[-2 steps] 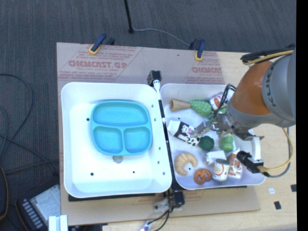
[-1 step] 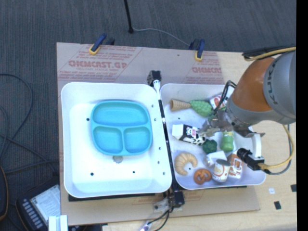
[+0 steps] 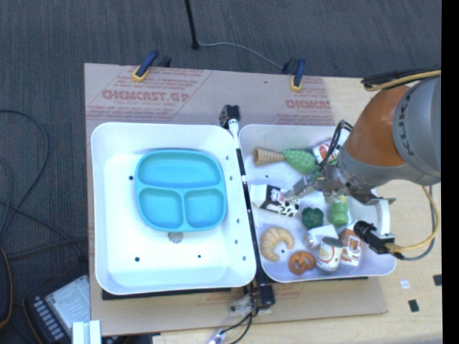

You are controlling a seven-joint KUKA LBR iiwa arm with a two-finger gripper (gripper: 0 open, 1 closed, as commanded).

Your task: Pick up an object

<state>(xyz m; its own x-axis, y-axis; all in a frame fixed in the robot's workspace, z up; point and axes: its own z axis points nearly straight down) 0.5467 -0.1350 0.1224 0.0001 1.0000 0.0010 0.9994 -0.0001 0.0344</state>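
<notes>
The right bin [image 3: 247, 165] holds several small toys. Along its far side lies a cone [image 3: 268, 155] tipped with a green scoop [image 3: 301, 160]. A black-and-white cow toy [image 3: 279, 201] sits near the bin's left wall, with a dark green broccoli piece [image 3: 312, 217] to its right. A croissant [image 3: 276, 241], a brown donut [image 3: 301, 262] and a small can [image 3: 330, 255] lie at the near side. My gripper [image 3: 307, 187] hangs low over the middle of this bin, between the green scoop and the cow toy. A light green piece [image 3: 338, 212] lies just under the wrist.
The left bin [image 3: 115, 264] carries a blue divided plate [image 3: 181, 190] with a small grey item [image 3: 174, 236] at its near edge. The arm's orange band [image 3: 380, 131] overhangs the right bin's right side. Clamps [image 3: 146, 64] hold the cardboard at the back.
</notes>
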